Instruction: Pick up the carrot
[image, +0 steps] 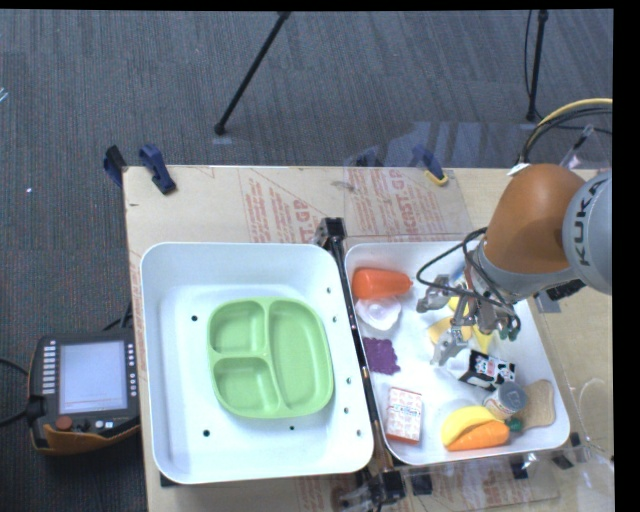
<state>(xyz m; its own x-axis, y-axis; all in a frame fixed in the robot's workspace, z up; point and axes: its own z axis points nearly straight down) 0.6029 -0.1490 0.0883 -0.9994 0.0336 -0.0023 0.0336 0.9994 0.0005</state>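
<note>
The gripper (470, 328) hangs over the middle of the right bin (556, 385), and I cannot tell from up here whether it is released or clenched. Nothing can be seen held in it. The carrot (381, 282) is the orange thing lying near the top left corner of that same bin. It lies up and to the left of the gripper, a fair way apart from it. Its long side runs almost flat across the view, with the thin tip pointing right, toward the arm. Just below it sits a small white cup (379, 313), almost touching it, and a purple toy (380, 354) lies further down. So I think the arm must slide left and a bit up before it goes down. Another orange thing (481, 434) with a yellow banana (462, 419) lies at the bottom of the bin, so the arm could mix them up. The green plate (270, 358) sits in the left bin (165, 300).
</note>
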